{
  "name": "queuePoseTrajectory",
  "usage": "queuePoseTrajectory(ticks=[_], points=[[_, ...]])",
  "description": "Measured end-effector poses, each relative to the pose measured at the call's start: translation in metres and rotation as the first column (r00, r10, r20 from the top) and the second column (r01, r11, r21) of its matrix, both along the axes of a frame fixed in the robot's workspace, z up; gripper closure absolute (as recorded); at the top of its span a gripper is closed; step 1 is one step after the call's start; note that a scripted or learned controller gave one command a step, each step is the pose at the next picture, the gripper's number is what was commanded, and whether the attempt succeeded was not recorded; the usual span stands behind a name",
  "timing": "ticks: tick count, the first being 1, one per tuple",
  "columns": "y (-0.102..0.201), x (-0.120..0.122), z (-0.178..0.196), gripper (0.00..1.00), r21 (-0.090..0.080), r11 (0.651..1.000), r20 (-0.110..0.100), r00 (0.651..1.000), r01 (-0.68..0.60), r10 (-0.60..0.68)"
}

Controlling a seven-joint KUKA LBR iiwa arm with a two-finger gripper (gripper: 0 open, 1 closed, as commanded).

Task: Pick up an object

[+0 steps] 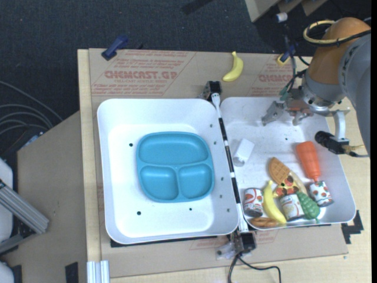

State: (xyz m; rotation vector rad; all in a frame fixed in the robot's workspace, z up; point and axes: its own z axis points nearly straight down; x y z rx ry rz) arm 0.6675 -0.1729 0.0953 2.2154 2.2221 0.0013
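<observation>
The gripper (287,112), fingers apart and holding nothing, hangs at upper right; next it must drop onto the carrot (308,159).

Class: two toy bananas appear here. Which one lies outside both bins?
The banana on the brown board above the bins, alone. The other banana lies inside the right bin, among the piled toy food.

Bright, even light. The white bins (112,158) shine a little. Soft shadows. The picture is a bit blurry.
</observation>
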Motion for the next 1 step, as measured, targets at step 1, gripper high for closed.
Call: queuePoseTrajectory(ticks=[1], points=[[0.0001, 0.0007, 0.0105, 1.0, -0.001, 1.0, 0.002, 1.0, -0.001, 0.001]])
